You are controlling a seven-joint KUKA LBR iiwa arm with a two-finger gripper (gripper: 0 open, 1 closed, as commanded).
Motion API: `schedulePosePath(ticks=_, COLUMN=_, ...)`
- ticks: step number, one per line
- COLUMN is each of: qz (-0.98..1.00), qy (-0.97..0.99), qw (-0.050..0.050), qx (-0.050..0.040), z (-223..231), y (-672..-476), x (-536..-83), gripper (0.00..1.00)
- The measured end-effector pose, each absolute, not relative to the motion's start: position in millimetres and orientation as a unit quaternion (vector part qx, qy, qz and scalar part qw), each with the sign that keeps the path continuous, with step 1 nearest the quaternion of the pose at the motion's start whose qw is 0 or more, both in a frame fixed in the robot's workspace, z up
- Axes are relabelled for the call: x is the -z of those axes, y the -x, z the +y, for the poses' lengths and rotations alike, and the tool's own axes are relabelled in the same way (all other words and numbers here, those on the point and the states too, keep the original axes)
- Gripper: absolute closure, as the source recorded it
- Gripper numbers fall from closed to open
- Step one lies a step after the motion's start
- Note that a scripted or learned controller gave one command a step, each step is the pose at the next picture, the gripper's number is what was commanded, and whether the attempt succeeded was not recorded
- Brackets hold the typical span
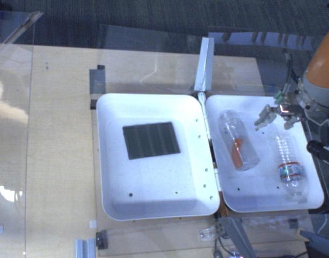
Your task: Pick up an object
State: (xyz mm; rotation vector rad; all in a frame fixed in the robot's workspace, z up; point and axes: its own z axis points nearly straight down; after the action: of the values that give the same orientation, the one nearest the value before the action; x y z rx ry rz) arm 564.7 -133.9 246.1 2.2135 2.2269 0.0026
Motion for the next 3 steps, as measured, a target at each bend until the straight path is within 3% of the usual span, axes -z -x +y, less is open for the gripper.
schedulePosePath(ticks=1, qz=0.773, qy=-0.635, qw=0.0, qx=-0.0007, z=-99, y=-559.7, x=-146, gripper=0.0)
schedulePosePath(ticks=2, qz=0.742, qy=-0.67, qw=0.001, qx=-0.0016, z=-77, y=-523.9, x=-185, gripper=0.0)
schedulePosePath(ticks=3, qz=0.835, qy=-0.551, qw=0.003, qx=-0.0018, z=-88, y=-530.5, x=-113, gripper=0.0)
